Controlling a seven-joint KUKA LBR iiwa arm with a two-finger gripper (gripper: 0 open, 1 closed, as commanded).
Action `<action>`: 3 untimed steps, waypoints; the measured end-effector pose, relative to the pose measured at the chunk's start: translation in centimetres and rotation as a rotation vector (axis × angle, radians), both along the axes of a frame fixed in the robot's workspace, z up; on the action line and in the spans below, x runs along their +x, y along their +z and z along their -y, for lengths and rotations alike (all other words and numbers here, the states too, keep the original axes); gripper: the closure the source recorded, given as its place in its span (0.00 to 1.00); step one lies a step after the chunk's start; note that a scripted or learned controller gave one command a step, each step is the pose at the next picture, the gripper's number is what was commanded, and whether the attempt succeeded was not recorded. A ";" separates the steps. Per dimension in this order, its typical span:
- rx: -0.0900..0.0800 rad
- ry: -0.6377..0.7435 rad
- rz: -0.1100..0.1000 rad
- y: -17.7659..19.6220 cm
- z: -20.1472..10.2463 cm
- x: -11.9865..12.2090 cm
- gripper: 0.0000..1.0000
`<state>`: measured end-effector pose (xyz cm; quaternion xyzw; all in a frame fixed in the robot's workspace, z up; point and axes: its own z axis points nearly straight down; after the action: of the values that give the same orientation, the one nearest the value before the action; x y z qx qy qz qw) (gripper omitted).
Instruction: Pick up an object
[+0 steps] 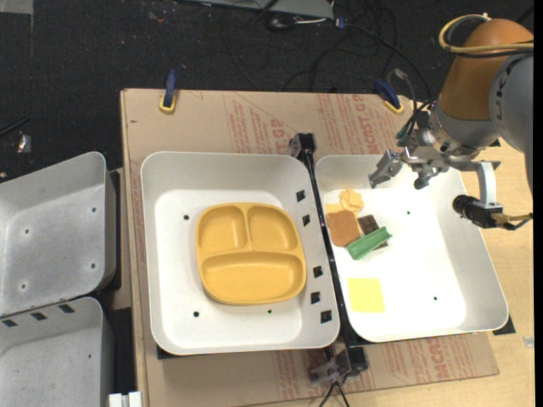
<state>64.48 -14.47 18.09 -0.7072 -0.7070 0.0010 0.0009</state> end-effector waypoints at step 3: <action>-0.002 0.004 0.015 -7.2 0.0 1.3 1.00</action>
<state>65.80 -14.42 10.85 -0.7058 -0.7084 -0.0035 -0.0050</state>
